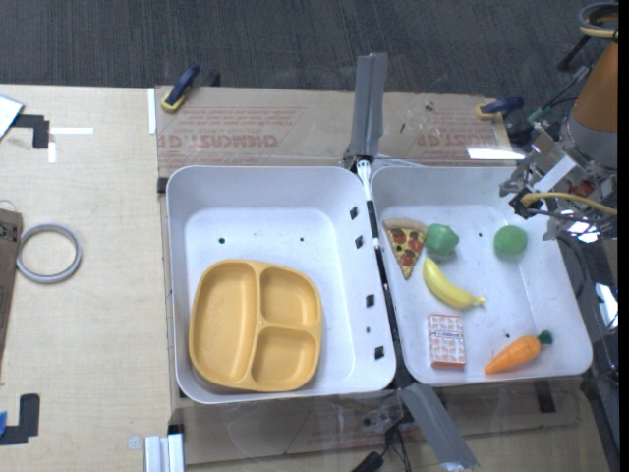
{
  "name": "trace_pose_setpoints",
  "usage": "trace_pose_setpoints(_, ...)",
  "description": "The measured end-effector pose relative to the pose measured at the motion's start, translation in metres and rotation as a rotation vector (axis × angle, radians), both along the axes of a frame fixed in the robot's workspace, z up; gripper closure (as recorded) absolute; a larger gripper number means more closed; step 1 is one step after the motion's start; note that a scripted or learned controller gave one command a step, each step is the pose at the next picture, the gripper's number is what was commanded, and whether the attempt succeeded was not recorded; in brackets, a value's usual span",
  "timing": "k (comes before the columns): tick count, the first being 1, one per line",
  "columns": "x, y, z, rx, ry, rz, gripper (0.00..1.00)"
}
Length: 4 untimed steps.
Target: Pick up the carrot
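The carrot (513, 353) lies in the right bin's (560, 293) near corner, leaf end pointing up-right, well below the hand (536, 187); whether that hand is clenched, I cannot tell.

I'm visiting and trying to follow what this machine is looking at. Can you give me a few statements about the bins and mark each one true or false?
1. The carrot lies in the right bin, near its front right corner. True.
2. The yellow divided plate sits in the same bin as the carrot. False: it is in the left bin.
3. The banana lies between the pizza slice and the small box. True.
4. The gripper is holding the carrot. False: the carrot lies on the bin floor, apart from the gripper at the bin's far right edge.
5. A roll of tape rests inside the left bin. False: it lies on the bench left of both bins.
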<state>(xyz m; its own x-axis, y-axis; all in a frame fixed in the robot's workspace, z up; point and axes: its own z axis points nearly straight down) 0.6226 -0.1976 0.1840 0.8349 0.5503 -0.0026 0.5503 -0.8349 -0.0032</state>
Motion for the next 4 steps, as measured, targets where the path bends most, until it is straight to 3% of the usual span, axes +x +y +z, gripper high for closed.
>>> trace_pose_setpoints(1,0.024,0.019,-0.027,-0.001,-0.001,-0.028,0.0)
trace_pose_setpoints(2,0.021,-0.025,0.074,-0.003,-0.001,-0.345,0.0)
trace_pose_setpoints(3,0.03,-0.024,0.177,-0.002,-0.001,-0.378,0.0)
trace_pose_setpoints(4,-0.01,-0.014,0.247,-0.003,0.0,-0.2,0.0)
